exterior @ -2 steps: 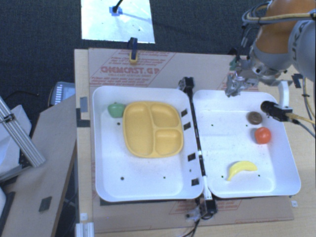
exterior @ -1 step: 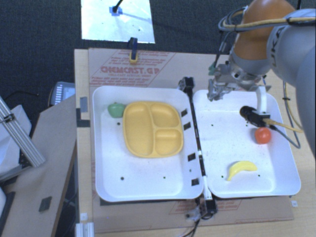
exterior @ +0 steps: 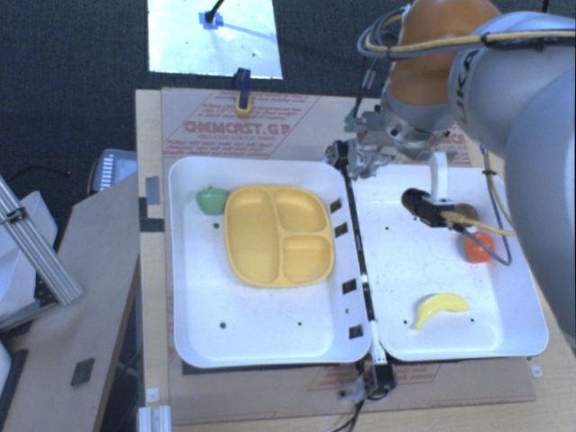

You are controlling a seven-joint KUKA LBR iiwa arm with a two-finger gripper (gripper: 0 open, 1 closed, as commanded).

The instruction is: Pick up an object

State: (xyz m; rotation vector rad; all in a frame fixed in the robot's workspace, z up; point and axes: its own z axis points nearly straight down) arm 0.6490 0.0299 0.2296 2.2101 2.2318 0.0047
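Banana (exterior: 440, 308), small and yellow, lies in the near part of the right bin (exterior: 405, 259), on its side and apart from everything else. Farther back, near that bin's right wall, sits a small orange fruit (exterior: 478, 247). In the left bin (exterior: 207, 313) a yellow plate (exterior: 277, 235) with three compartments lies flat near the middle, and a green apple (exterior: 211, 200) rests just beside its far left edge. Farther still, the pincer (exterior: 358, 160) hangs over the far end of the seam between the two bins, by the right bin's far left corner. How far open it is I cannot tell, and nothing is seen in its hold. Both bins rest on a printed cardboard sheet (exterior: 234, 126) on the table (exterior: 108, 241).
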